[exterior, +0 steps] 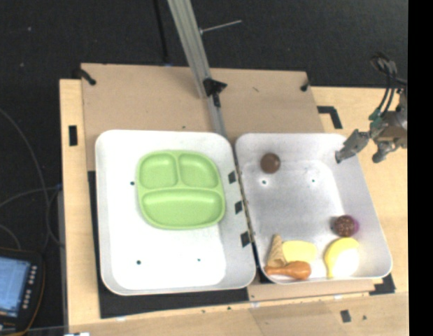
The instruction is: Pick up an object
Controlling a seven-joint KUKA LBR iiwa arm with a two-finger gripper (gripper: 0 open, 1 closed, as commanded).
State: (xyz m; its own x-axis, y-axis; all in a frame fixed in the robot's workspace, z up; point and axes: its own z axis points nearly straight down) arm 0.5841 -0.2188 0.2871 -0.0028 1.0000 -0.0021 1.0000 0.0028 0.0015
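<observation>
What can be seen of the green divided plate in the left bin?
The green divided plate is pale lime green, looks like smooth plastic, and has a rounded rectangular outline. Raised ridges split it into three compartments: two smaller ones along the far side and one wide one along the near side. All three look bare. It lies flat and right side up on the floor of the left bin, in its upper middle part, slightly rotated. Nothing else touches it.

No text, label, brand or number can be read; the small lit blue screen (12, 284) at lower left is too blurred.
</observation>
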